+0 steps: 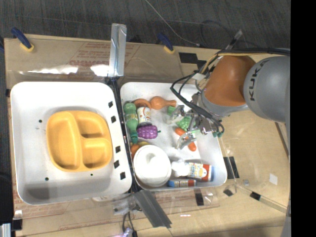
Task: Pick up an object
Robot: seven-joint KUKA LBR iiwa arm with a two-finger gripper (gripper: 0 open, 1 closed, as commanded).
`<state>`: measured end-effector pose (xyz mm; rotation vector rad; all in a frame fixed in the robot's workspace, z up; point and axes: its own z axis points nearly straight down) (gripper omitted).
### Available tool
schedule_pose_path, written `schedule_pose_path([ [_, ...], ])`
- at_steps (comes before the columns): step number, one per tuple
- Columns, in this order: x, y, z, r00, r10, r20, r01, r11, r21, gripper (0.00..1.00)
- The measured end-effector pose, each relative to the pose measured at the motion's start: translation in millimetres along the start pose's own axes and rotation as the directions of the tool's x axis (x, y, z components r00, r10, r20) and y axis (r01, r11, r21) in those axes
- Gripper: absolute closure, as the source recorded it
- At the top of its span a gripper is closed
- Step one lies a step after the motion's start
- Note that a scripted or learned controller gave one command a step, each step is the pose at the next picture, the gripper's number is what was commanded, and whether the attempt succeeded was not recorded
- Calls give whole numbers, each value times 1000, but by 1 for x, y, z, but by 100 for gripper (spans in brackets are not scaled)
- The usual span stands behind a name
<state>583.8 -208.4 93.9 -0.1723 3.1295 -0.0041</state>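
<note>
We look down on a tabletop (256, 172) carrying two white bins, where a grey arm (269, 85) with an orange band (228, 80) reaches in and lowers its tool (190, 132) into the right bin (215, 157). The tool sits among small toys near that bin's far right side; clutter and cables hide its tips, so we cannot tell how wide it stands or whether it grips anything. An orange carrot piece (191, 145) lies just below the tool, and a green piece (185, 121) just above it. To the tool's left we see a purple bunch of grapes (147, 131), with a small can (143, 114) and a green bottle (131, 115) beyond it. An orange gourd (160, 102) lies up and to the left of the tool. Below and left of the tool rests a white bowl (152, 164), and directly below it a white bottle with a red label (195, 171), beside a marker (181, 183) at the bin's near wall. Well to the left of the tool, the left bin (29, 181) holds a yellow divided tray (79, 139).
</note>
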Motion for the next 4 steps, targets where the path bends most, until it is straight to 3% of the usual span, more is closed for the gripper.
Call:
schedule_pose_path([
  [1, -2, 1, -11, 1000, -4, 6, 4, 1000, 2, 100],
  [2, -2, 1, -11, 1000, -4, 6, 4, 1000, 2, 0],
  [3, -3, 0, 0, 997, -81, 1, 81, 997, 0, 0],
  [4, 6, 2, 1, 998, -58, -6, 58, 998, -4, 0],
])
